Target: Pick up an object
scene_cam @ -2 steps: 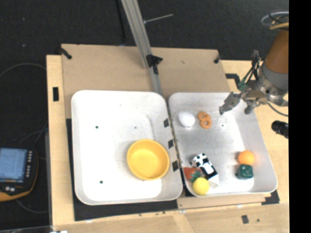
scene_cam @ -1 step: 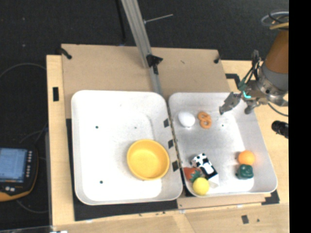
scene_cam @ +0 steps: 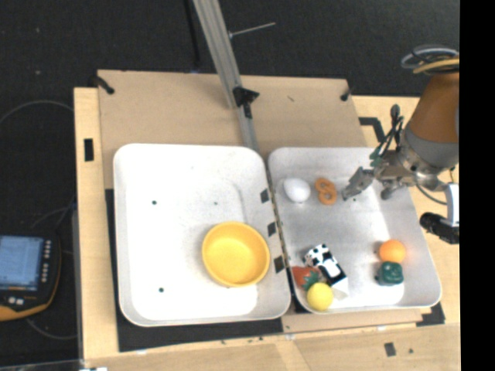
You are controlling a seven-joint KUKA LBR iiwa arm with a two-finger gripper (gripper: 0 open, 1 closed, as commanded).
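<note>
Over the right bin, toward two o'clock of its floor, we see the gripper hanging with its two fingers spread apart and nothing between them. One finger points down toward the bin's middle; the other sits nearer the right wall. Above it the arm shows its orange band and grey wrist, coming in from three o'clock.

At nine o'clock from the gripper, near but apart from it, lies an orange ring. Just beside the ring, again at nine o'clock, is a white egg, close to the bin's left wall.

Toward five o'clock of the bin we find an orange ball with a green toy touching it from below. At seven o'clock of the bin there is a heap: a black-and-white block, a red piece at its left, and a yellow ball at the front wall.

Across the divide, the left bin holds a yellow bowl at four o'clock of its floor, upright, near the right wall.
</note>
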